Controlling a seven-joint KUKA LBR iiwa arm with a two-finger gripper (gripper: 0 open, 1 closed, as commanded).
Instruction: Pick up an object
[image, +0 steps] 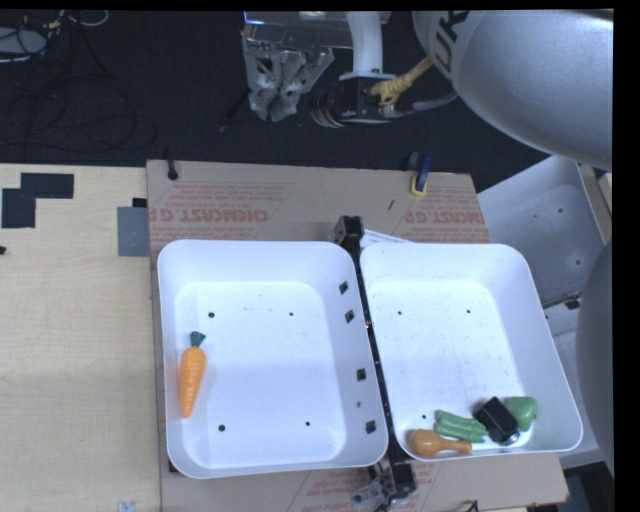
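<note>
the pincer (285, 85) hung empty, fingers near together, high beyond the bins, while the carrot (191, 373) lay well below it in the left bin (250, 258), long axis running away from the camera

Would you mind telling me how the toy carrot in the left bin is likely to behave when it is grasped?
The carrot looks like moulded plastic, so probably stiff and light. Its rounded, tapered body may roll or slip out of a pinch near the tip. It lies alone near the left bin's wall, which could crowd one finger of the end effector.
</note>
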